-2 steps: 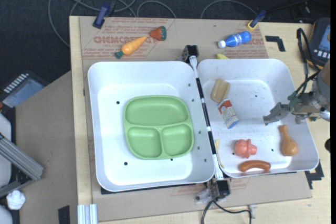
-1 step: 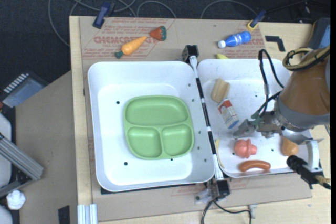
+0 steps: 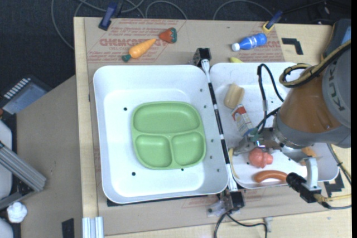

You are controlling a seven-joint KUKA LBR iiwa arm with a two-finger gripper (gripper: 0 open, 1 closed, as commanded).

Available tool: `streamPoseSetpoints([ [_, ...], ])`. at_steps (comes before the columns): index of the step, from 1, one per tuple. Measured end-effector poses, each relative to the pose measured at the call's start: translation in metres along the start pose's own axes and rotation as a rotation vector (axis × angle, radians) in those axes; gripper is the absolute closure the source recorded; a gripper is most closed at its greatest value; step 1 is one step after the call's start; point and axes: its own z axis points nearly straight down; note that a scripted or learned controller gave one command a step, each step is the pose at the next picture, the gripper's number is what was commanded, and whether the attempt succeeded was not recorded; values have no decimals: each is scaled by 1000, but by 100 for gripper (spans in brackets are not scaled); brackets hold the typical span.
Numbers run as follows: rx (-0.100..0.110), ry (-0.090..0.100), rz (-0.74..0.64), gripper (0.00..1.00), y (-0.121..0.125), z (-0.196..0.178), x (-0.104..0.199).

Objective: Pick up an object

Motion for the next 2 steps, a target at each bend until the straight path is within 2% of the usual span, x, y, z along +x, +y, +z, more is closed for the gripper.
streamPoseSetpoints([
  [1, -4, -2, -1, 0, 188, -1, 0],
  [2, -6, -4, -2, 100, 189, -12, 0],
])
